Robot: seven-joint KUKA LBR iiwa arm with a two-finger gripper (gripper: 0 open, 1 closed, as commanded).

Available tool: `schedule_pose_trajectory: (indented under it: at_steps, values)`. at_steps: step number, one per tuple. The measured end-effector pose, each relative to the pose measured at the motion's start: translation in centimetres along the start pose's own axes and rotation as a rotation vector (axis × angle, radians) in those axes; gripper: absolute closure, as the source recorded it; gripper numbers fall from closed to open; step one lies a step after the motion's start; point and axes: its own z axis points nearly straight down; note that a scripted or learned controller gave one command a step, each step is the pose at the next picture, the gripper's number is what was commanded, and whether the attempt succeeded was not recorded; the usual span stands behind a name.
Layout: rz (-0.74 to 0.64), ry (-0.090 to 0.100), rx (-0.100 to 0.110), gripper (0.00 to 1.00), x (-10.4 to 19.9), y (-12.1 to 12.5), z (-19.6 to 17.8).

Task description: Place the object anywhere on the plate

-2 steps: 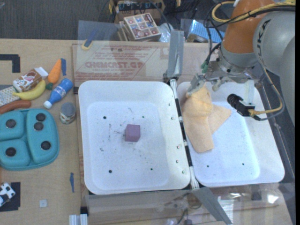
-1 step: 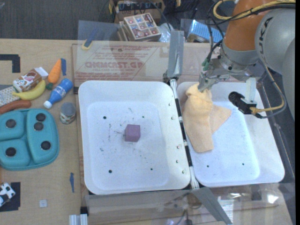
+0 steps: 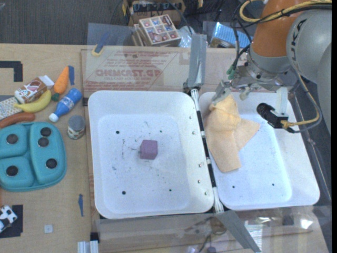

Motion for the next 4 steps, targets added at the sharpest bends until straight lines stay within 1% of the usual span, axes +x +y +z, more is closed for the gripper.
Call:
schedule_pose_trajectory:
  at_steps: [1, 2, 3, 4]
  values:
    - [-0.001, -0.003, -0.004, 1.0, -0.1, 0.1, -1.0]
    - [0.013, 0.004, 0.004, 1.0, -4.7, -1.0, 4.1]
    - [0.013, 0.003, 0.003, 0.0, -4.7, -1.0, 4.1]
    - [0.013, 0.002, 0.001, 1.0, -4.8, -0.9, 3.2]
